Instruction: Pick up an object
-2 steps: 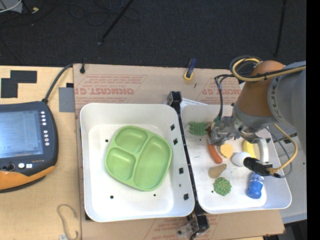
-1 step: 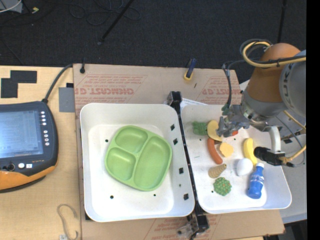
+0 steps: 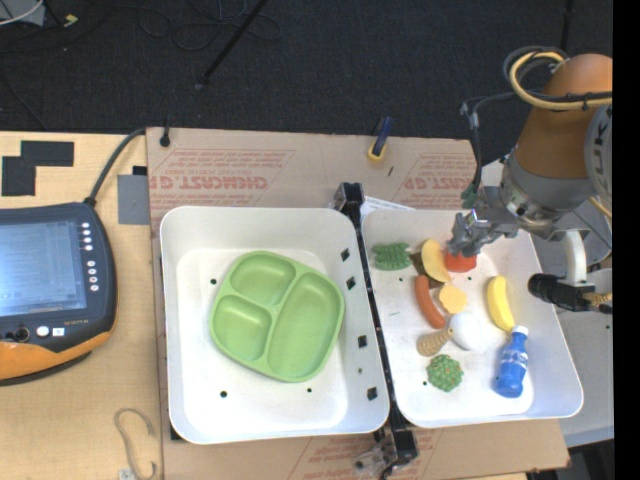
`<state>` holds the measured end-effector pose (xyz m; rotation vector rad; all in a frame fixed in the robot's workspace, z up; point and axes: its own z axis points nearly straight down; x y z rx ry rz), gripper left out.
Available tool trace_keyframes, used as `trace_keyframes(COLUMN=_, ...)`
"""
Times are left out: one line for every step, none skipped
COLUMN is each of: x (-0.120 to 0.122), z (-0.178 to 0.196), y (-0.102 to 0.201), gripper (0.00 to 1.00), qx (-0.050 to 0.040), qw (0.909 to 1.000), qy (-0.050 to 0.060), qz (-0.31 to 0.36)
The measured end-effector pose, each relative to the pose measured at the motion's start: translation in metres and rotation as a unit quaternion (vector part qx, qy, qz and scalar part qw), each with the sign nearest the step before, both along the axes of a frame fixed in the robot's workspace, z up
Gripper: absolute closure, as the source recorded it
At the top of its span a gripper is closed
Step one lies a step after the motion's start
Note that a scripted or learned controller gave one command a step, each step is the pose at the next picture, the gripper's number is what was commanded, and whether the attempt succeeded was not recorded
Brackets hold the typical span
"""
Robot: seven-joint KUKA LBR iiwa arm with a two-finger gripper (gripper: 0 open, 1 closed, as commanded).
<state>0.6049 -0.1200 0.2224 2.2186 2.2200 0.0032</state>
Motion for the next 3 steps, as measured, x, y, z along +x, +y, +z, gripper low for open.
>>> trace_keyframes(x=-0.028, z=-0.002, y=0.035, gripper=1.0, qx=0.0014, qw=1.0, qy=0.004, qz=0.001)
trace_keyframes(x=-0.067, z=-0.01, y=0.068, gripper=1.0, qx=0.0015, qw=1.0, qy=0.005, qz=0.001)
trace_keyframes(x=-0.102, z=-0.006, y=0.109, gripper=1.0, qx=0.0016, qw=1.0, qy=0.005, qz=0.001)
